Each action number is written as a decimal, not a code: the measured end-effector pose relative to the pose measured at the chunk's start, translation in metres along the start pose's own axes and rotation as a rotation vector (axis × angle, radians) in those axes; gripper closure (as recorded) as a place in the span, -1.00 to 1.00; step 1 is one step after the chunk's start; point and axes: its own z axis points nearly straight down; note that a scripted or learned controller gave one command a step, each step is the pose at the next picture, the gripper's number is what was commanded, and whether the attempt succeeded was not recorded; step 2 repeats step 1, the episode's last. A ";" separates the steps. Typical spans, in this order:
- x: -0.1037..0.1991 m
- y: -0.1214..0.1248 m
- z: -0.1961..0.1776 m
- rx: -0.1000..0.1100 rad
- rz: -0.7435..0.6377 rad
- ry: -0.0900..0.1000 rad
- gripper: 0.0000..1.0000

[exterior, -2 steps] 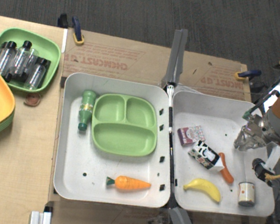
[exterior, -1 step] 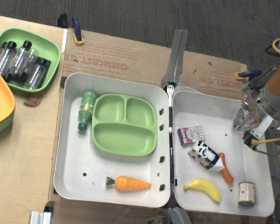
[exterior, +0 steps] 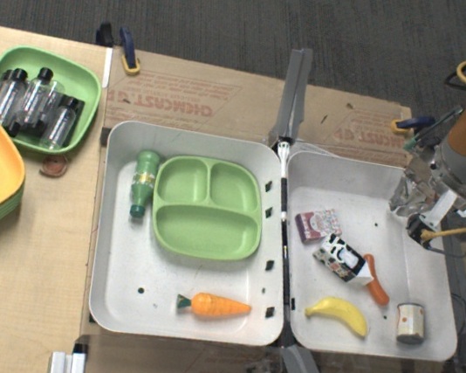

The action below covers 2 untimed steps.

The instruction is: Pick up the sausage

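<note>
Sausage [exterior: 375, 279]: right bin [exterior: 443, 278], touching the carton [exterior: 340, 259], long axis slanting from upper left to lower right, lying below and slightly left of the gripper [exterior: 409, 200] hovering at the bin's upper right; fingers' state cannot be told.

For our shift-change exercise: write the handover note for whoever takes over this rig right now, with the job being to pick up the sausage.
Gripper: at the right bin's far right corner, above the bin floor, nothing seen between its fingers; open or shut cannot be told.
Sausage: lies in the right bin, touching the right end of the black-and-white carton, with the banana in front and the small can to its right.
Done: nothing yet; sausage untouched.
Left: bring the gripper over the sausage, grasp and lift. The carton sits tight against it, so the grasp may catch both.
</note>
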 end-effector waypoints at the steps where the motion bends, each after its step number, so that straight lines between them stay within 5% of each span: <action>1: 0.001 0.000 -0.009 0.001 -0.004 -0.002 1.00; 2: 0.001 0.000 -0.009 0.001 -0.004 -0.002 1.00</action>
